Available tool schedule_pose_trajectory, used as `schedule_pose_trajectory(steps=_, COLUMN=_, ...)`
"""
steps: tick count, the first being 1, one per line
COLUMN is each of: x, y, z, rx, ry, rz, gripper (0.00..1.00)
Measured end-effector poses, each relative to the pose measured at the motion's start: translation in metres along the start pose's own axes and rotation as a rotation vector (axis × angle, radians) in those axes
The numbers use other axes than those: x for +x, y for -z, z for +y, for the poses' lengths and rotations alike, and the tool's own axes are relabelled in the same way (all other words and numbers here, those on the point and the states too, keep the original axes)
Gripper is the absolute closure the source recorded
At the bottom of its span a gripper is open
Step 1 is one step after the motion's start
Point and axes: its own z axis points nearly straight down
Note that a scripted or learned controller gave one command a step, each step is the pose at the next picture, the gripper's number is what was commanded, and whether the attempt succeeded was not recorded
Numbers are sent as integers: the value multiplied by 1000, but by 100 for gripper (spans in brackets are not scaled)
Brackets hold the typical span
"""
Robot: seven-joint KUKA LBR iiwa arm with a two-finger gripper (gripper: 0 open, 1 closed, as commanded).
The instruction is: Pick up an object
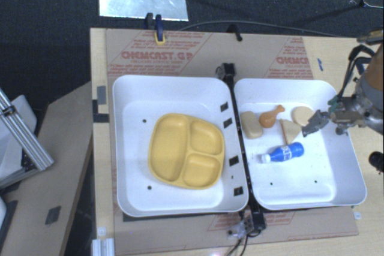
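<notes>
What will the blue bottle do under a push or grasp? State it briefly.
The blue bottle lies on its side in the right bin, so a sideways push would probably roll it. It looks like small smooth plastic, likely light and perhaps slippery. The pincer is nearby, beside the tan wedge, so a roll could bump neighbours.

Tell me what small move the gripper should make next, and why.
Probably ease the gripper down and slightly left toward the pale wedge-shaped toy food piece. It sits just beside the gripper in the right white bin, nearer than the small blue plastic bottle, and nothing is between the fingers yet.
</notes>
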Motion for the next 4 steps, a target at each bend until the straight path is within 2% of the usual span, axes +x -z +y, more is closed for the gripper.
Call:
schedule_pose_trajectory(steps=1, x=0, y=5, z=2, rx=-10, ry=3, rz=-2, gripper=0)
schedule_pose_trajectory(steps=3, x=-13, y=-85, z=8, rx=-5, ry=0, rz=-1, gripper=0)
schedule_pose_trajectory(steps=4, x=-8, y=-142, z=16, rx=-12, ry=-1, rz=1, gripper=0)
